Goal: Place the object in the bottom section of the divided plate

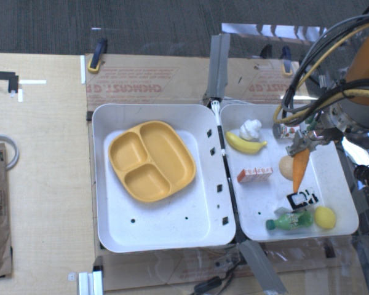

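Gripper: from my station I saw the gripper over the right bin, pinching the top of the carrot between its fingers.
Carrot: it hung point-down from that grip, its tip above the bin floor; I judged it the object meant for the plate, taken by the thick end so the taper dangled free.
Contact: whether the tip touched the floor I could not tell at that slant.
Divided plate: the yellow divided plate lay in the left bin, turned at an angle, so its bottom section was the small well nearest the bin's front.
Gap: plate and carrot were well apart, with the wall between the bins in the way; I reckoned a lift had to come first.
Neighbours: a banana, a small red-and-white box, a lemon and a green bottle sat near the carrot, close enough to be knocked by a low swing.
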### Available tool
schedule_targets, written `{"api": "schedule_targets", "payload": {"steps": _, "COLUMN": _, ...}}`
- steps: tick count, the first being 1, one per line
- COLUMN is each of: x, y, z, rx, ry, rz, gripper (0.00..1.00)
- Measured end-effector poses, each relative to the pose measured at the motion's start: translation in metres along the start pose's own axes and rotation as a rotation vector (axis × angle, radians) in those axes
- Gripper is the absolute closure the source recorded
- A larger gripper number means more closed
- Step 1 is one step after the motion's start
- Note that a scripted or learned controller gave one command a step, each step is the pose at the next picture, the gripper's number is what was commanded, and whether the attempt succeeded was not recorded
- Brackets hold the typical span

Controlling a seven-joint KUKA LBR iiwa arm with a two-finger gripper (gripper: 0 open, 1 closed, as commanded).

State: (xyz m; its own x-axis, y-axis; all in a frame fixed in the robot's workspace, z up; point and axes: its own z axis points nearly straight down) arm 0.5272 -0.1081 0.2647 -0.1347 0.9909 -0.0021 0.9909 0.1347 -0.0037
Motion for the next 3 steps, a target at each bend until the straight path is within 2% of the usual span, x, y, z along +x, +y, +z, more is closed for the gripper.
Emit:
{"api": "schedule_targets", "payload": {"steps": 1, "x": 0.071, "y": 0.001, "z": 0.007, "rx": 0.0, "ry": 0.001, "rz": -0.077, "gripper": 1.0}}
{"api": "schedule_targets", "payload": {"steps": 2, "x": 0.125, "y": -0.033, "z": -0.031, "rx": 0.0, "ry": 0.0, "rz": -0.201, "gripper": 1.0}}
{"api": "schedule_targets", "payload": {"steps": 3, "x": 0.136, "y": -0.009, "z": -0.064, "rx": -0.001, "ry": -0.001, "rz": -0.093, "gripper": 1.0}}
